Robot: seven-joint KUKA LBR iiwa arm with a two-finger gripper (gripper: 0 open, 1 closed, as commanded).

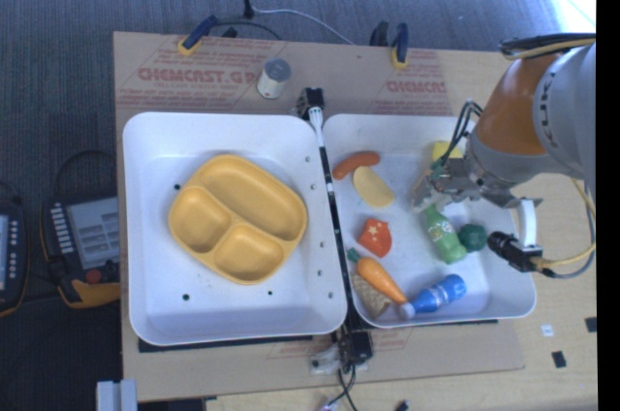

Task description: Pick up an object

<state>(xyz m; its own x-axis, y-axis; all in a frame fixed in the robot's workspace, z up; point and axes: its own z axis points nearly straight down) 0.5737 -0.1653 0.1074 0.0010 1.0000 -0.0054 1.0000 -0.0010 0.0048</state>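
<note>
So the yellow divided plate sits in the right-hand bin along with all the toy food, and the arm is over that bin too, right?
Not quite. The camera view shows the yellow divided plate alone in the left bin. The toy food, such as the carrot and blue bottle, lies in the right bin, and the arm is over that one.

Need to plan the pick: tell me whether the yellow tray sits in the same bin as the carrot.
No. The yellow tray lies in the left bin, while the carrot lies in the right bin.

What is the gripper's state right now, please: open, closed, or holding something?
Gripper: cannot be told; it sits low in the right bin, above the green bottle, and no object shows in its grip.
</note>
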